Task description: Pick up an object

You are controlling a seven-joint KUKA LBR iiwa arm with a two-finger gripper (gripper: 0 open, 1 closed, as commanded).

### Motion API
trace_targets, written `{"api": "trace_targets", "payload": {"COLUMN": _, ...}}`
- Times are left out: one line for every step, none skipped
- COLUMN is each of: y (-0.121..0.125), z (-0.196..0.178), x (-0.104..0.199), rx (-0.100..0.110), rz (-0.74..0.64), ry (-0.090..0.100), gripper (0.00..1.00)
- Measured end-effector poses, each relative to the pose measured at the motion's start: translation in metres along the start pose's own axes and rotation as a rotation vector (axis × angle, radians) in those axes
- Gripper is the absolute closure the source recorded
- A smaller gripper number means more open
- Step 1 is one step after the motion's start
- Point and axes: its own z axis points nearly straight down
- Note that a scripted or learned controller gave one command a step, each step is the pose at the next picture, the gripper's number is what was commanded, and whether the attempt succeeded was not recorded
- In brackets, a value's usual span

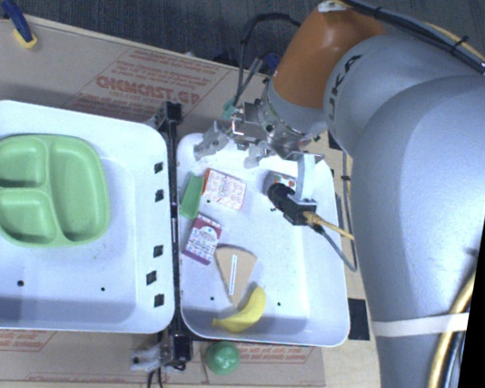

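My gripper (233,148) hangs over the back of the right bin (321,275), its fingers spread open with nothing between them. Just in front of it lies a red-and-white carton (224,190). A green stick (191,195) rests against the bin's left wall. Nearer the front are a maroon packet (204,239), a tan wedge (235,268) and a yellow banana (243,311).
The left bin (106,295) holds a green divided plate (47,188). A small green ball (222,356) sits outside the bins, on the bench at the front. A black cable box (289,204) hangs from the wrist over the right bin. The arm's bulk covers the right side.
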Motion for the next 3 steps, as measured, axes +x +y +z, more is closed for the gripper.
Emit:
{"api": "trace_targets", "payload": {"y": 0.001, "z": -0.001, "x": 0.023, "rx": 0.0, "rz": -0.001, "ry": 0.0, "gripper": 0.0}}
{"api": "trace_targets", "payload": {"y": 0.001, "z": -0.004, "x": 0.09, "rx": -0.003, "rz": -0.002, "ry": -0.001, "gripper": 0.0}}
{"api": "trace_targets", "payload": {"y": 0.001, "z": 0.086, "x": 0.167, "rx": 0.001, "rz": -0.002, "ry": -0.001, "gripper": 0.0}}
